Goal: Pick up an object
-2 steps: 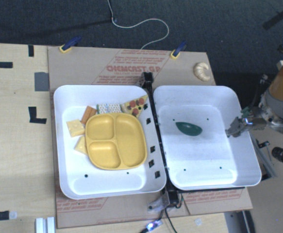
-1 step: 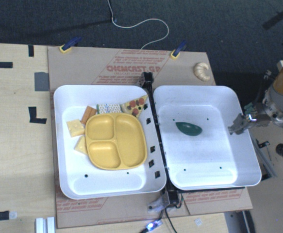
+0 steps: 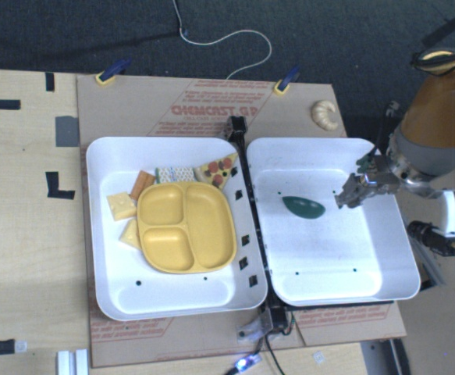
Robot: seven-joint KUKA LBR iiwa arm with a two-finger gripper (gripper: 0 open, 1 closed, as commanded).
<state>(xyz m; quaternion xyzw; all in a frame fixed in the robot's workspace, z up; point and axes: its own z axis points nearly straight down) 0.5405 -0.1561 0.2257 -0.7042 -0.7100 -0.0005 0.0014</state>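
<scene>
the green thing (image 3: 303, 207) lies flat in the right bin (image 3: 383, 280), long side across the frame. the gripper (image 3: 350, 195) is just right of it; i cannot tell its state.

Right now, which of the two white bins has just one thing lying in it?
The right bin, nearest the arm: it holds a single dark green object. The left bin holds a yellow divided plate and several smaller pieces.

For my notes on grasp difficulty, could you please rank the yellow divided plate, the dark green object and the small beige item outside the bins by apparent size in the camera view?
1. Yellow divided plate, by far the largest.
2. Dark green object.
3. Beige item, slightly smaller than the green one, though the two look close.
</scene>
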